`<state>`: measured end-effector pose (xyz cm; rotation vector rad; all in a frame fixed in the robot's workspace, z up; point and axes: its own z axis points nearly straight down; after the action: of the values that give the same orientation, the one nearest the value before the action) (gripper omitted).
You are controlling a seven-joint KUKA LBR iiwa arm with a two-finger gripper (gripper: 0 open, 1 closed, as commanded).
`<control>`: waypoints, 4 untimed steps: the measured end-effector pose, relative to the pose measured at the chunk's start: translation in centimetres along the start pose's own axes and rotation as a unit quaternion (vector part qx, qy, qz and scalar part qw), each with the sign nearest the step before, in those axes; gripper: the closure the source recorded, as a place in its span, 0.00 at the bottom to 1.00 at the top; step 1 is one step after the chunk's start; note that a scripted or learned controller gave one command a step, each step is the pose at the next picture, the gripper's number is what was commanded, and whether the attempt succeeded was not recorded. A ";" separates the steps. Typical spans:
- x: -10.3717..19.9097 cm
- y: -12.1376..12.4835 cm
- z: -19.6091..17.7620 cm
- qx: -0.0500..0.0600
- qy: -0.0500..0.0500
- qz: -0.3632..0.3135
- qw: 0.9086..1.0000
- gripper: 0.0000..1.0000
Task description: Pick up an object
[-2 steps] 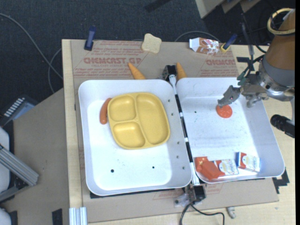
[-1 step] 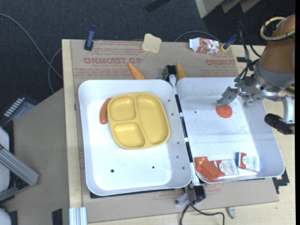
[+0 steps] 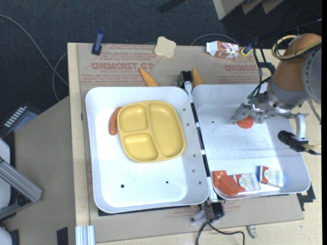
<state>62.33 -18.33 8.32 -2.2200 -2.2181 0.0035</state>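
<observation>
My gripper [image 3: 250,115] hangs low in the upper part of the right bin [image 3: 286,93], on the grey arm with its orange band reaching in from the right. A small red round object [image 3: 246,123] lies on the bin floor right under the gripper's tip and is partly covered by it. Along the near wall of the right bin lie a red and white carton [image 3: 236,182] and a small blue and white carton [image 3: 270,176]. In the left bin [image 3: 148,195] a yellow divided plate [image 3: 151,130] rests with a red sausage [image 3: 113,121] along its left edge.
Behind the bins on the cardboard lie a bread slice [image 3: 165,46], a carrot [image 3: 148,77], another orange piece [image 3: 197,77], a small milk carton [image 3: 223,49] and a blue object [image 3: 97,41]. A black clip [image 3: 186,78] sits where the bins meet.
</observation>
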 end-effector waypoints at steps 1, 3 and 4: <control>1.8 0.2 -0.2 -0.001 0.000 -0.001 1.000 0.00; 2.3 -6.0 -1.2 -0.001 0.000 0.000 1.000 1.00; -3.0 -4.9 -8.2 -0.003 -0.002 0.000 1.000 1.00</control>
<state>57.47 -21.38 16.52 -2.2256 -2.2227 -0.0004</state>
